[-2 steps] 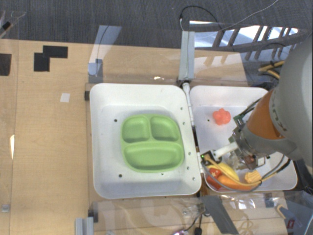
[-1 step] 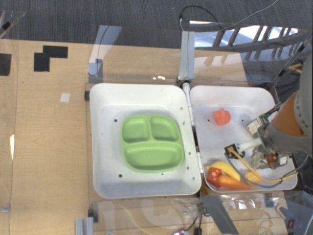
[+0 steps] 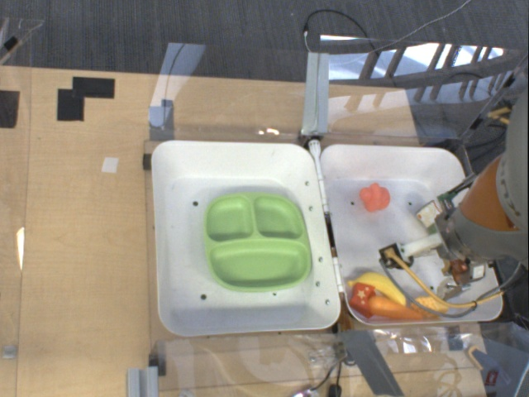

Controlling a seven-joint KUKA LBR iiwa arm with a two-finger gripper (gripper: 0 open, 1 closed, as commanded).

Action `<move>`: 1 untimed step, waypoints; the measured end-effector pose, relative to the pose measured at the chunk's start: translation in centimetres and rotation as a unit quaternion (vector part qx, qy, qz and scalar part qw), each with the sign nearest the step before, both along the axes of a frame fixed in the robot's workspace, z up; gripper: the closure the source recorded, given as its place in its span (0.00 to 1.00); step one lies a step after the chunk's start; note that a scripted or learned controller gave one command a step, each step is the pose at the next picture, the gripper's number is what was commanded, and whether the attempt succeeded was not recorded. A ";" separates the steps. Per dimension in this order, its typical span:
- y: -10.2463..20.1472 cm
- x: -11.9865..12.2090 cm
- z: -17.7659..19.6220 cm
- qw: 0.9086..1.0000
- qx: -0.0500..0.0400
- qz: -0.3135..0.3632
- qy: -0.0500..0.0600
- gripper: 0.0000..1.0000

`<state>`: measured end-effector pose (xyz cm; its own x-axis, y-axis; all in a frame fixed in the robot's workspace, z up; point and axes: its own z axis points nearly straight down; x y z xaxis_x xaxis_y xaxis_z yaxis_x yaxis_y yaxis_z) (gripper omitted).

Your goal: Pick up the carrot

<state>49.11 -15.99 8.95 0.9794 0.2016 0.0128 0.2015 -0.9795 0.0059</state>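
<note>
A pale wooden table (image 3: 74, 246) is seen carrying two white bins side by side. The left bin (image 3: 178, 222) is occupied by a green divided plate (image 3: 256, 242) at its centre. The right bin (image 3: 413, 168) is entered from 3 o'clock by the grey arm (image 3: 488, 209), whose orange band is seen above the wrist. The wrist is bent down and inward, so that the tool end is held low over the bin's 4 o'clock area, near the carrot's thin end but apart from it.

The state of the jaws cannot be told, and nothing is seen held in them.

The carrot (image 3: 395, 309) is found at 7 o'clock in the right bin, laid flat along the near wall. It is pressed against a yellow banana (image 3: 376, 285) at its 11 o'clock and a red piece (image 3: 360, 298) at its 9 o'clock. A pink-red piece (image 3: 374, 197) is set well apart at the bin's 11 o'clock.

The carrot is judged to be light, stiff and smooth, likely toy plastic, so slipping is to be expected. It is best taken across the thick middle, clear of its neighbours and the wall.
</note>
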 end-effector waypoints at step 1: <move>3.6 4.5 0.0 1.000 0.001 0.003 0.000 0.00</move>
